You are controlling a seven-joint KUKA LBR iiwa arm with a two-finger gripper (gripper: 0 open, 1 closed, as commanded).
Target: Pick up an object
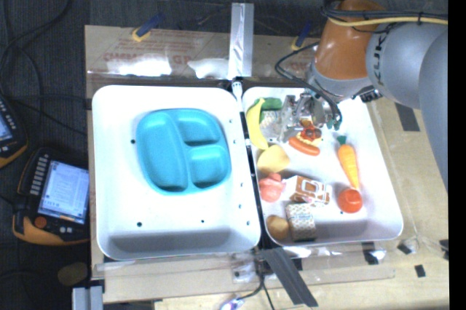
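The grey arm (415,61) reaches in over the right bin (378,177), its gripper (304,114) low at the bin's far end.

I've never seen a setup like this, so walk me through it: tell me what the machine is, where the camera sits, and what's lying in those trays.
One camera looks down at a slant on a bench. The grey arm with the orange band is a robot reaching in from the right; its end effector hangs over the right bin. That bin holds toy food: a banana, a carrot, a hot dog, a tomato and more. The left bin holds a blue divided tray. I cannot tell whether anything is held.
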